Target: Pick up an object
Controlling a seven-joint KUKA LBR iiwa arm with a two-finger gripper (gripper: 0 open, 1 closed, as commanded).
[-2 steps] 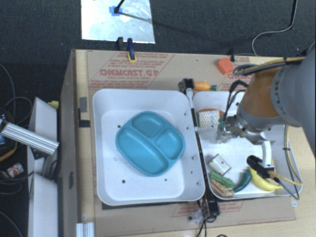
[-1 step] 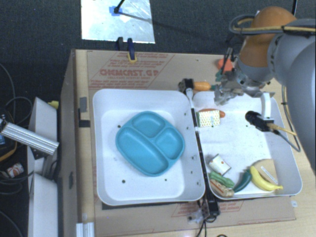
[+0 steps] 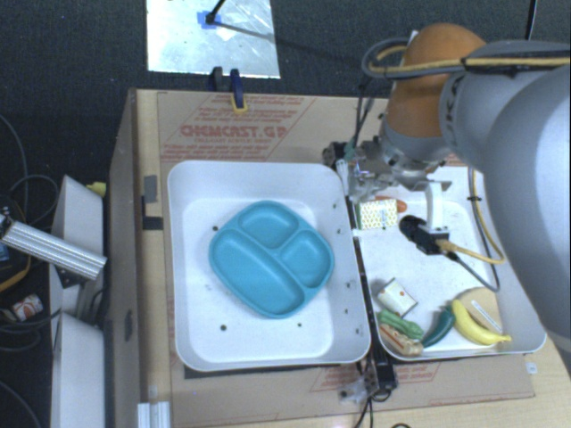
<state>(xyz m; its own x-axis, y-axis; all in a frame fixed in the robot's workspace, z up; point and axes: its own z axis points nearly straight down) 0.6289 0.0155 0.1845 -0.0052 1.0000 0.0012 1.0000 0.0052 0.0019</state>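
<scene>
The claw (image 3: 368, 181) hangs above the yellow card (image 3: 378, 214), which lies toward six o'clock (I cannot tell its opening).

One fixed camera looks down aslant (seemingly from the front) on both bins (image 3: 192, 266).

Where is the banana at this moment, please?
In the camera view the banana lies in the right bin, near its lower right corner. A dark green pepper-like item lies just to its left.
</scene>
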